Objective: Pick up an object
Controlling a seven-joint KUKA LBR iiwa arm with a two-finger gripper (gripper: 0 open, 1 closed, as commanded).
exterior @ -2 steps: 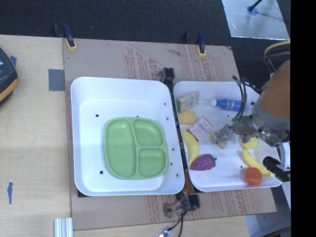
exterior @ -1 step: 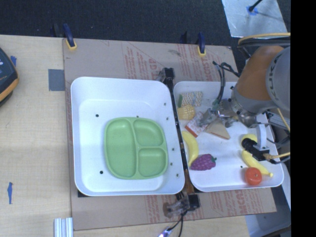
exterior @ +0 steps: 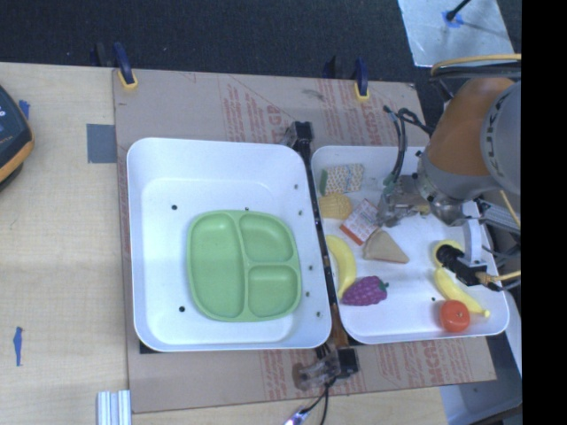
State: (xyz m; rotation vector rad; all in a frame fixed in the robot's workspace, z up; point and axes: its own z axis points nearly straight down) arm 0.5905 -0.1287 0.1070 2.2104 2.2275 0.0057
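The right bin [exterior: 399, 326] holds several toy foods: a banana [exterior: 344, 262] by its left wall, purple grapes [exterior: 364, 290], a tan wedge [exterior: 384, 247], a red and white packet [exterior: 359, 222], a yellow piece [exterior: 335, 206], a checkered block [exterior: 344, 179], a second banana [exterior: 457, 292] and a red tomato [exterior: 454, 316]. My gripper [exterior: 396, 205] hangs low over the middle of this bin, just above the wedge and right of the packet. The grey wrist covers its tips.
The left bin [exterior: 155, 171] holds a green divided plate [exterior: 243, 265]. The arm's orange band [exterior: 468, 124] and cables rise over the right bin's far right corner. A black and yellow device [exterior: 11, 140] lies at the bench's left edge.
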